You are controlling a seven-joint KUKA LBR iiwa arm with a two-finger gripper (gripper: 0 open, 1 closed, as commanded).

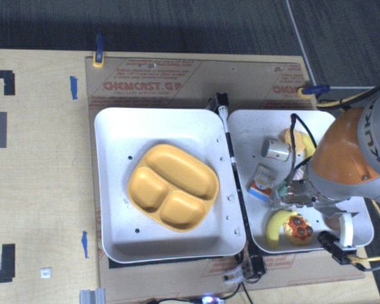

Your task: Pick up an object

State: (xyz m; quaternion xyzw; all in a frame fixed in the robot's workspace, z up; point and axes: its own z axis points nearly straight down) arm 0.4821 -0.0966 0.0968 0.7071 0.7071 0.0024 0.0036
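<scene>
My gripper hangs low over the middle of the right bin, under the arm's orange band. Just left of it lies a small clear packet with blue and red print. Directly in front of it, near the bin's front wall, rests a yellow ball-like toy with a red and orange pattern. Behind it a short silver can lies on its side, next to a yellow object partly hidden by a black cable. Nothing is visibly held.
The left bin holds a large yellow three-compartment tray. A black divider strip runs between the bins. Cardboard lies under both bins, held by blue clamps.
</scene>
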